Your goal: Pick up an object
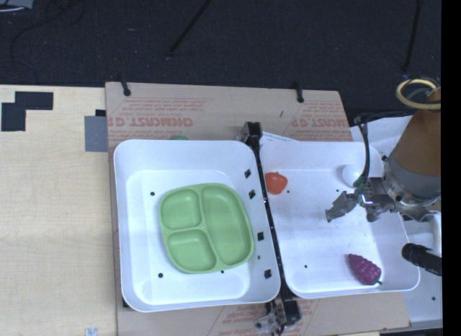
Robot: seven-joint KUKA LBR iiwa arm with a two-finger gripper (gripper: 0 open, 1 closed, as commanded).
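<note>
Gripper (354, 207): over the right bin (317, 284), toward its right side, reaching in on the grey arm (421, 154) from the right. Two dark fingers spread apart, nothing between them. Whether the tips touch the bin floor cannot be told from this angle.

Candidate objects, right bin:
- Orange-red piece (275, 182), far-left corner area, just beside the divider between the bins; well apart from the gripper.
- Purple piece (364, 269), knobbly, like a bunch of grapes, near-right corner; near the gripper but on its near side, not under it.
- Small white rounded piece (350, 174), far side, just beyond the gripper; partly hidden by a cable, identity unclear.

Left bin (137, 284): green divided plate (205, 226), three compartments, lying flat at the centre; nothing in it.

Task status: pick not yet made. No object is lifted; every one lies on a bin floor. Remaining, as judged: settle on one object, bring the spread fingers over it, lower, close, raise. Purple and white pieces look the shortest reach.
</note>
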